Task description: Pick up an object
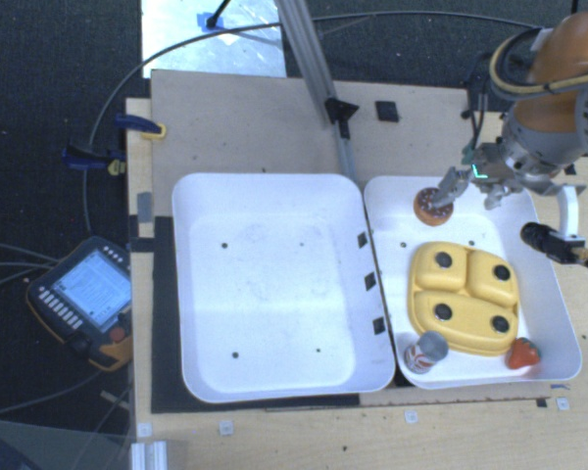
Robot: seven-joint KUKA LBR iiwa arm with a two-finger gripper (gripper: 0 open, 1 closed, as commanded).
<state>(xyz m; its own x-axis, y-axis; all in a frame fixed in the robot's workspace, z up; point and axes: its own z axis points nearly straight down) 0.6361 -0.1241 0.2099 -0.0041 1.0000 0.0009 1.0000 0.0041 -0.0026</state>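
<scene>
In the right bin (559, 302), my gripper (471, 193) hangs over the far edge with its two fingers spread open. One fingertip (450, 186) sits right above a small brown, doughnut-like object (432, 207) at the bin's far left corner; nothing lies between the fingers. A yellow moulded tray with four hollows (465, 298) fills the bin's middle. A small grey and red cup-like piece (426, 351) lies at the near left corner, and a red piece (521, 354) at the near right.
The left bin (191, 262) stands beside the right one, joined by black clips (369, 281). A metal pole (309, 47) slants over the bench's far side. A teach pendant (86, 297) lies off the bench to the left.
</scene>
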